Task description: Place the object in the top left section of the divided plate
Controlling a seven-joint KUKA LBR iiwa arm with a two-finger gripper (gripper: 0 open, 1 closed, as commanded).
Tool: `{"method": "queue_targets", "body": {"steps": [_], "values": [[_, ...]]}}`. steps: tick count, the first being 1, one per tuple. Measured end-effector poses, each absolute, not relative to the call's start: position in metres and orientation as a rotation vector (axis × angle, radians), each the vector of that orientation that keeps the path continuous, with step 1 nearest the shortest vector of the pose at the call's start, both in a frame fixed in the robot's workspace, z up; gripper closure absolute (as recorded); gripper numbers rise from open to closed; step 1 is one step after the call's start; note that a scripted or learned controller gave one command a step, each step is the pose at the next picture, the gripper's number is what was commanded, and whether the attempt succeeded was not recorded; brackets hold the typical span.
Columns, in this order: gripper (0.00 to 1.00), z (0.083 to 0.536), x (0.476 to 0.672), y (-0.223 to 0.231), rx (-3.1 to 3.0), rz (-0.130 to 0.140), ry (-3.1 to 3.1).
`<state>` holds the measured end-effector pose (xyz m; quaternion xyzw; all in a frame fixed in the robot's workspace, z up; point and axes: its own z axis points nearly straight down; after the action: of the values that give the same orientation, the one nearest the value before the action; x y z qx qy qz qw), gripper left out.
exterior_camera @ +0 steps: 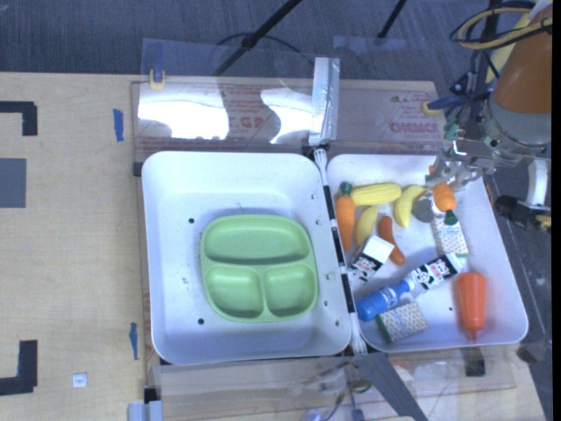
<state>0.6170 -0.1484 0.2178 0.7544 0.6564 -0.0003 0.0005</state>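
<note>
The plate is pale green, rounded, with 3 sections: 1 long section across the top and 2 smaller ones below. It lies in the middle of the left bin, all sections bare.

The right bin holds the loose things in a cluster. A carrot lies along its left wall, with a corn cob and a banana just beside it. A white bottle with an orange cap stands near the top right. A blue-capped tube lies slanted in the middle, a second carrot at the lower right, a speckled block near the front wall.

The pincer hangs over the right bin's upper right corner, just above the bottle's cap. Whether it is spread or pressed together I cannot tell; the wrist hides it.
</note>
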Motion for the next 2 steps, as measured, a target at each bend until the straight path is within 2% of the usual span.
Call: {"method": "queue_targets", "body": {"steps": [1,2], "values": [[1.0,0.228,0.618,-0.148,2.365,0.001,2.061],[1.0,0.167,0.551,-0.13,1.787,0.0,2.587]]}}
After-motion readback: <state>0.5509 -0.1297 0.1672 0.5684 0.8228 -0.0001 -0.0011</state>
